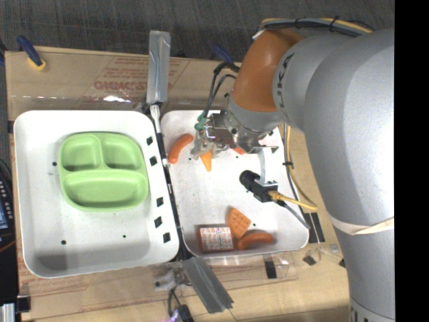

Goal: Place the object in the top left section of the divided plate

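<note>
The hand [205,145] hangs over the far left part of the right bin [295,237], close to the wall it shares with the left bin [30,247]. Whether the hand is apart or clamped cannot be told from this angle. A small orange piece [206,161] sits directly under the hand, touching or nearly touching it; this is judged to be the task's thing, though a grip on it is not confirmed. An orange stick [177,147] lies just beside it, toward the left wall. Along the bin's near edge lie a can [214,238], a wafer [238,219] and a sausage [258,239], well apart from the hand. The green plate [104,200] sits in the left bin, and no compartment holds anything. Assessment: placement not done; secure pickup, carry across the wall and release into the plate's top left section all remain.
</note>
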Tool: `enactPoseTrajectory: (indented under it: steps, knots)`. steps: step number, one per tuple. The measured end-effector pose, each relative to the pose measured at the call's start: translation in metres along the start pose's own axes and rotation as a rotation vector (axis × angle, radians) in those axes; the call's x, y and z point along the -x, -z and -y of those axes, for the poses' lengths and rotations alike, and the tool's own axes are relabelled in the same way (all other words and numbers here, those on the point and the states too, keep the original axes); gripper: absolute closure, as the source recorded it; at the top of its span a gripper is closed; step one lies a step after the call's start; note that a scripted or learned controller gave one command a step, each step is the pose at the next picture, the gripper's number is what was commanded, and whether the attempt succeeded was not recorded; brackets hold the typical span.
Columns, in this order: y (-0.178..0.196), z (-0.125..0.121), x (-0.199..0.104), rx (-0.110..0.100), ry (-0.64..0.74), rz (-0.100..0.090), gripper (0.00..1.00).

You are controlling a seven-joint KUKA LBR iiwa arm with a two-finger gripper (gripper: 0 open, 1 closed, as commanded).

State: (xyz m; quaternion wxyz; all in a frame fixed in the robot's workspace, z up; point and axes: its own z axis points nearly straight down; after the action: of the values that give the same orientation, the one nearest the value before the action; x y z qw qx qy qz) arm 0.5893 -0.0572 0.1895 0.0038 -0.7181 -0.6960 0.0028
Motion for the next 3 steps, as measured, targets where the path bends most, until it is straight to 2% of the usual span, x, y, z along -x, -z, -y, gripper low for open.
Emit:
enactPoseTrajectory:
  steps: [1,2,3]
  knots:
    - [-0.001,0.018,-0.126,0.0,0.293,0.002,1.0]
    - [0.0,0.01,-0.149,0.006,0.077,0.003,1.0]
    - [0.014,0.033,-0.079,0.002,0.053,0.002,1.0]
